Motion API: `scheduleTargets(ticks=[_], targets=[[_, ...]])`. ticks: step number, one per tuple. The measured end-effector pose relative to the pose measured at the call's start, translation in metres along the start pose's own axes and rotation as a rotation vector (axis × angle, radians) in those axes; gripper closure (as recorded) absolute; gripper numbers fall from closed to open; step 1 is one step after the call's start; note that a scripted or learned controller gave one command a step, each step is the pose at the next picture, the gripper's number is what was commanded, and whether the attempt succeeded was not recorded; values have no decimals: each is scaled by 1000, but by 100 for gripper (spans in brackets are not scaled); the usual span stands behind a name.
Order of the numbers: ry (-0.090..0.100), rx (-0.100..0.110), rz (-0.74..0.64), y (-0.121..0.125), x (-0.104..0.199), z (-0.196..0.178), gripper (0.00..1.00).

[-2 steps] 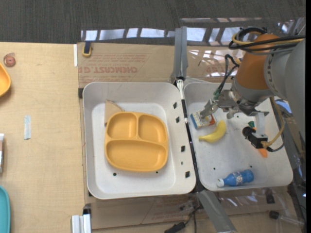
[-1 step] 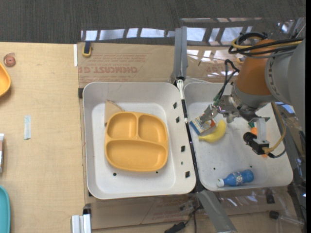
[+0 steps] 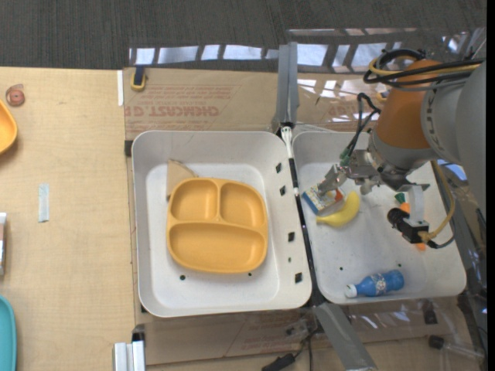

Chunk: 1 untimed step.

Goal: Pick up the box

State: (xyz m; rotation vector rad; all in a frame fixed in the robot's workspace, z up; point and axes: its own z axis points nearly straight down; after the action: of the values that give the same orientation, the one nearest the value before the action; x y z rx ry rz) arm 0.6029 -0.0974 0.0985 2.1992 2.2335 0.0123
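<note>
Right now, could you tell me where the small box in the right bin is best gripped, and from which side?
Probably from straight above, across the narrow width of the box: it seems to lie flat near the bin wall, with the banana close on its right, leaving little room sideways.

The arm reaches into the right bin (image 3: 441, 280), its gripper (image 3: 331, 190) low over a small box (image 3: 315, 200) and a banana (image 3: 342, 211) — a blue bottle (image 3: 377, 284) lies nearer the front. The left bin (image 3: 147, 207) holds a yellow divided plate (image 3: 217, 225).
</note>
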Motion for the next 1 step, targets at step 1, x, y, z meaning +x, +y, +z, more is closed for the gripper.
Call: scheduleTargets(ticks=[1], targets=[[-3, -5, -61, -17, 1, -1, 0]])
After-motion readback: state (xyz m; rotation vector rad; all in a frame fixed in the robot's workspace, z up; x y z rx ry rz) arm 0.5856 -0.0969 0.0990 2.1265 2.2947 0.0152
